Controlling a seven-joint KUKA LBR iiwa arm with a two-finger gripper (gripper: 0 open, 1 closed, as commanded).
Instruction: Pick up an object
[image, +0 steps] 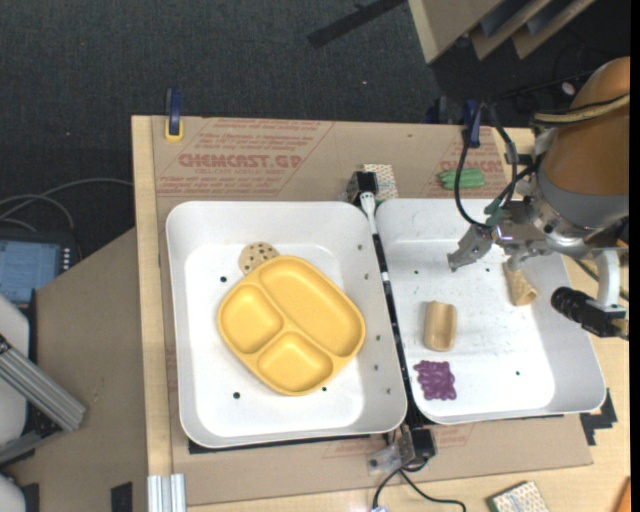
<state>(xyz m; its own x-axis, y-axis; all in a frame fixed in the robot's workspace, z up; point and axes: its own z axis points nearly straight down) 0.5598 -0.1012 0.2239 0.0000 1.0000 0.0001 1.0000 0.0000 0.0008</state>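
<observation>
**Where the arm blocks the view: right bin, upper right**

Because the arm's grey body and orange band cover the right bin's (560, 395) upper right corner, the hand (495, 250) is hard to read: one grey finger (468, 252) slants down-left over the bin floor, and whether the hand is clenched or released cannot be told. Nothing shows between its fingers.

Count, right bin: three objects. One tan cylinder (439, 325) near centre, one purple grape cluster (435, 379) just below it, one tan piece (520, 286) beside the hand, partly cut off by the wrist.

Count, left bin (190, 300): two objects. One yellow divided plate (290, 323) with three compartments, and one cookie (257, 256) half hidden under its upper rim.

Open floor lies right of the cylinder and along the right bin's lower edge. Both bins touch along the middle on the tabletop (250, 150).
</observation>
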